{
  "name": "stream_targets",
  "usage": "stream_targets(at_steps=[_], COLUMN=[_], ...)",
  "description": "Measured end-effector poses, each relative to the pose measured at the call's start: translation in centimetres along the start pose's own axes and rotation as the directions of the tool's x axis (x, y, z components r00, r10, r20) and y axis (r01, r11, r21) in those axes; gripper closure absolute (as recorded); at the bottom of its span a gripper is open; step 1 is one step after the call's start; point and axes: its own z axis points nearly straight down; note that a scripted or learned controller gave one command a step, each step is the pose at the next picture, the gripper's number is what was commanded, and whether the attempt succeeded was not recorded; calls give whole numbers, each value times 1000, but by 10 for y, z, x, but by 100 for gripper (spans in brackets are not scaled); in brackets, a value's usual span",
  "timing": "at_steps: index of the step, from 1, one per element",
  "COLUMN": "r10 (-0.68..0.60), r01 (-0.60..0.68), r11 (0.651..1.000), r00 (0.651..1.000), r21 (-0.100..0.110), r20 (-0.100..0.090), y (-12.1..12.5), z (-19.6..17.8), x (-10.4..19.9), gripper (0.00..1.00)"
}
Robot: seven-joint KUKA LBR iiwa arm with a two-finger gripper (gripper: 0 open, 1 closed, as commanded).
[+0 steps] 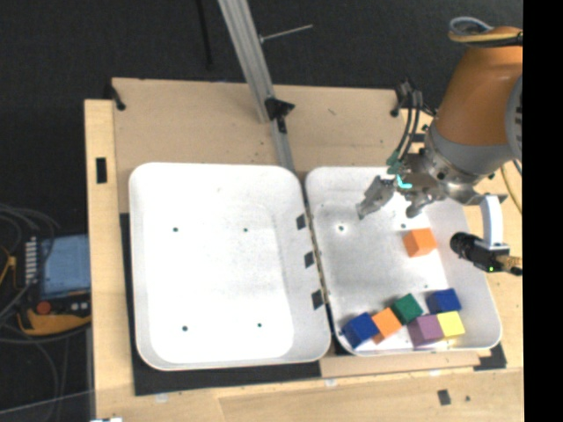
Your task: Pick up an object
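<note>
- The arm point(475, 104) reaches in from the right, its orange band sitting over the far right corner of the right bin point(352, 262), wrist tipped down toward the bin floor.
- The gripper point(392, 200) hangs over the upper middle of that bin, its two fingers point(374, 198) spread apart with nothing between them.
- An orange block point(420, 242) lies alone on the bin floor, just below and right of the fingers, apart from them; it sits slightly turned against the bin's edges, and no long axis stands out.
- Along the near edge sits a cluster: blue cube point(360, 328), second orange cube point(386, 323), green cube point(406, 308), purple cube point(426, 329), yellow cube point(451, 324), another blue cube point(443, 301).
- The left bin point(215, 262) lies just beside.
</note>
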Motion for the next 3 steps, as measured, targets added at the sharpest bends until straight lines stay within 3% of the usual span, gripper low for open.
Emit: stream_targets(at_steps=[1,3], r10=[1,5], r01=[-1,-5], r11=[1000,1000], r00=[1000,1000], r21=[-5,4], r20=[1,2], y=[1,-3], z=[-2,101], x=[0,3], gripper=[0,0])
